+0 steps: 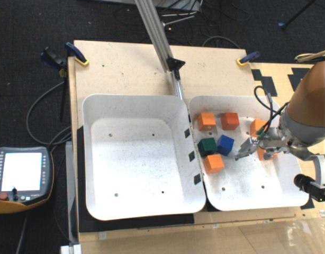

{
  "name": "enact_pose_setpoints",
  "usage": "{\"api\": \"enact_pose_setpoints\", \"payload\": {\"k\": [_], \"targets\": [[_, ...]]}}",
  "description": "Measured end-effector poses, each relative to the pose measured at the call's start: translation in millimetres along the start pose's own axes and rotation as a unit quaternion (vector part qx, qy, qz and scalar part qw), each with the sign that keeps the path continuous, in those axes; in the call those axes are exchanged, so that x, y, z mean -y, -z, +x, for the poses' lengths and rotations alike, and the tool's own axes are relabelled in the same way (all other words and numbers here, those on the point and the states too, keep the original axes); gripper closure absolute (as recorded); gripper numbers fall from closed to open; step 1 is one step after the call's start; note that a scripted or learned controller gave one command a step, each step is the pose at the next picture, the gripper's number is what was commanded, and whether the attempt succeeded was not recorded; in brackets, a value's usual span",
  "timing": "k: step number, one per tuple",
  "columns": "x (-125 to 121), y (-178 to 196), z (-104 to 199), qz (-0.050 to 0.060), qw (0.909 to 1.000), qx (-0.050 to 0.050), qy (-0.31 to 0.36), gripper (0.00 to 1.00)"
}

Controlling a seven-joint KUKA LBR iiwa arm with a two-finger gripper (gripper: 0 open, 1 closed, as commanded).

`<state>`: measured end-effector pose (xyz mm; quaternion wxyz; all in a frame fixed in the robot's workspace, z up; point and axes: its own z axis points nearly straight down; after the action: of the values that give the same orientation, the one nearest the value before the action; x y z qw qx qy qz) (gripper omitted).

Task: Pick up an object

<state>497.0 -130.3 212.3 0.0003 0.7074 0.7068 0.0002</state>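
Hovering low over the right bin (268, 194), the pincer (246, 150) hangs just beside the cluster of blocks, and nothing sits between its fingers that I can make out, so the pick is not yet made. Whether those fingers are spread or closed, I cannot tell; the tip is a small grey blur against the white floor of the bin. So the approach looks done, and the grasp and the lift are all still to come, as I judge it. Now the containers: the left bin (131, 157) shows bare speckled floor, while the right one carries every candidate. An orange block (207, 121) and a red block (229, 121) sit side by side toward the far wall, a green block (207, 146) and a blue block (225, 145) lie touching just below them, and a second orange block (214, 163) rests nearest the bin's divider edge. Another orange piece (258, 127) peeks out near the arm's wrist, and possibly one more under the tool, partly hidden. The blue block looks the closest target to the tip, just to its left, though which one the arm is after is only a guess. Both bins rest on the pale wooden surface (125, 67), clamped at its far corners.
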Motion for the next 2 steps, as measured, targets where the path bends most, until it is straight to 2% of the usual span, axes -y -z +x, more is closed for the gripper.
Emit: {"api": "enact_pose_setpoints", "payload": {"k": [1,2], "targets": [[-1,-18,66,0.001,1.0,-0.001,0.005,0.0],[7,-17,88,0.001,1.0,-0.001,0.003,0.0]]}}
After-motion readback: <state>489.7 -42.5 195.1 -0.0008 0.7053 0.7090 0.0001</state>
